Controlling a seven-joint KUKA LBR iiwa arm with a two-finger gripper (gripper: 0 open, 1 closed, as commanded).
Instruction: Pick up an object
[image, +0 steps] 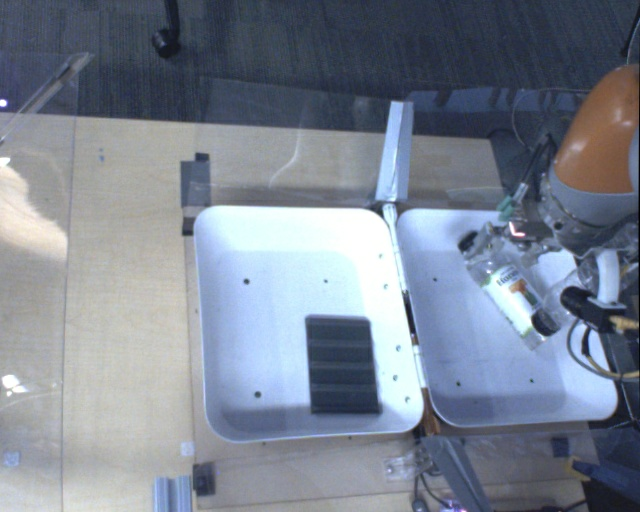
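Observation:
A black ribbed block (342, 365) lies flat in the left bin (230, 300), toward its front right. In the right bin (450, 350) a clear plastic bottle (512, 292) with a yellow-green label and a dark cap lies slanted, its cap pointing to the front right. My gripper (506, 232) hangs from the grey wrist under the orange band at the right bin's back right, directly over the bottle's upper end. Whether it touches the bottle is unclear.
A metal divider strip (393, 165) runs back from the gap between the two bins. Cables and hoses (600, 300) hang along the right bin's right side. A clear panel covers the bench at the left.

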